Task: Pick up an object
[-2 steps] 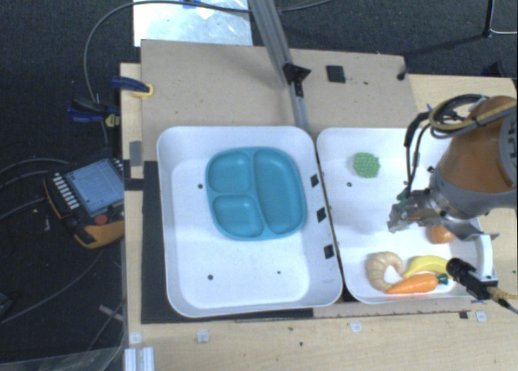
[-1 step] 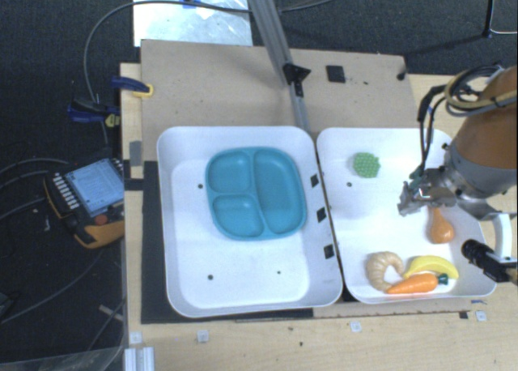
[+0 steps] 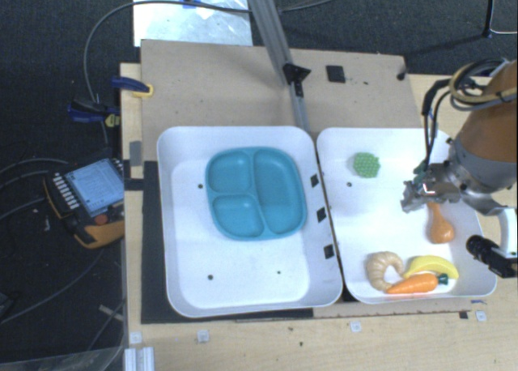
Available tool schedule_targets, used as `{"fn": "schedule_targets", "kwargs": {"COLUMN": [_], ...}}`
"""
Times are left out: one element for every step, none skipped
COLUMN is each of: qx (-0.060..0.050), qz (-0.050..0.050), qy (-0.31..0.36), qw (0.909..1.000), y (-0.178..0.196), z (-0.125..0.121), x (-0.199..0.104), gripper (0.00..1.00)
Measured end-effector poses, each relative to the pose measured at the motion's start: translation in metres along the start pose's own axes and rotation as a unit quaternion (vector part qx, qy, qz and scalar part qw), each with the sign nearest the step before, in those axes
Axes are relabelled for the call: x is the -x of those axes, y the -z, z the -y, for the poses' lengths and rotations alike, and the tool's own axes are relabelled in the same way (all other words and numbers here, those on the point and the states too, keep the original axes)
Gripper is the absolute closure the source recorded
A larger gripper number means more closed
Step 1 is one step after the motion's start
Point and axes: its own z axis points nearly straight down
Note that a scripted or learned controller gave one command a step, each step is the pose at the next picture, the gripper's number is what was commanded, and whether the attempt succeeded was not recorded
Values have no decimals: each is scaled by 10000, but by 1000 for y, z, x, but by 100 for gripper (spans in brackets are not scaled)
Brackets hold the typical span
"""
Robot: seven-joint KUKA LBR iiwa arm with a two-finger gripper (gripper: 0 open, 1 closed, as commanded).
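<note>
Gripper hovers low in the right bin, whether spread or pinched I can't tell, nothing visibly held, so the pick looks undone: an orange piece lies just beside it, green ball behind-left.

Two shallow white bins sit side by side on the table. The left white bin holds a blue divided plastic plate, set toward its far edge. In the right white bin, a small green bumpy ball lies near the far left corner. A tan croissant-shaped toy, a yellow toy banana and an orange toy carrot lie clustered along the near edge, with the carrot nearest the rim. An orange pear-shaped toy lies behind the banana, toward the right edge, just beside the claw.
</note>
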Motion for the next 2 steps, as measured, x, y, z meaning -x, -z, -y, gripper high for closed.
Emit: {"fn": "schedule_targets", "kwargs": {"qx": [5, 7], "qz": [-12, -12], "qy": [34, 30], "qw": [10000, 10000], "y": [4, 15], "z": [-37, -66], "x": [-52, -97], "gripper": [100, 100]}}
